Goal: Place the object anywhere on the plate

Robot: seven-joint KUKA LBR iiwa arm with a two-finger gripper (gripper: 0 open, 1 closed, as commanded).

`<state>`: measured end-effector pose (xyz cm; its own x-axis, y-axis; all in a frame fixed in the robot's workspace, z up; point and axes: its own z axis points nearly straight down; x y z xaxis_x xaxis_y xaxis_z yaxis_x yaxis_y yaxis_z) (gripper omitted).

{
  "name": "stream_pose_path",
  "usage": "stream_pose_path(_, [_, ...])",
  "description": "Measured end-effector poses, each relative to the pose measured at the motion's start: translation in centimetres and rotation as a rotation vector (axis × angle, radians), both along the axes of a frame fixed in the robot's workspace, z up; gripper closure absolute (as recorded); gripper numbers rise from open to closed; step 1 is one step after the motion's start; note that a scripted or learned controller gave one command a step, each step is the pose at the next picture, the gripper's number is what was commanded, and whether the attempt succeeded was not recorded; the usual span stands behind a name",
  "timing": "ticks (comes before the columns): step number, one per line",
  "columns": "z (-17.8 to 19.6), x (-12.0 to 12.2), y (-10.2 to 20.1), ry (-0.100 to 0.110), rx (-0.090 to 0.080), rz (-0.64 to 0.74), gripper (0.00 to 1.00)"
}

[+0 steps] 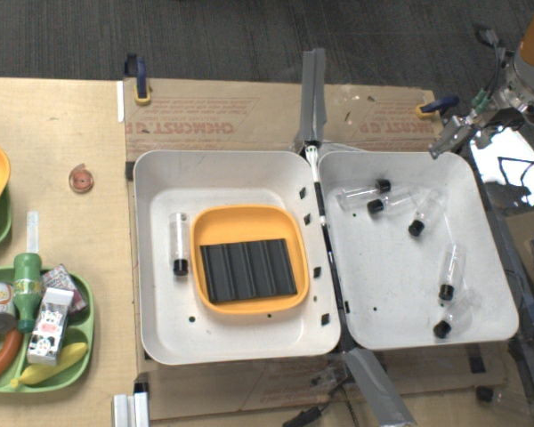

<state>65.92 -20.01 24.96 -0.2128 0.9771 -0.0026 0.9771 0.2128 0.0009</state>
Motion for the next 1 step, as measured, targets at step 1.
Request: stream_pose_path(1, [12.49, -5.02, -2.27, 0.001, 0.001, -0.019, 0.00])
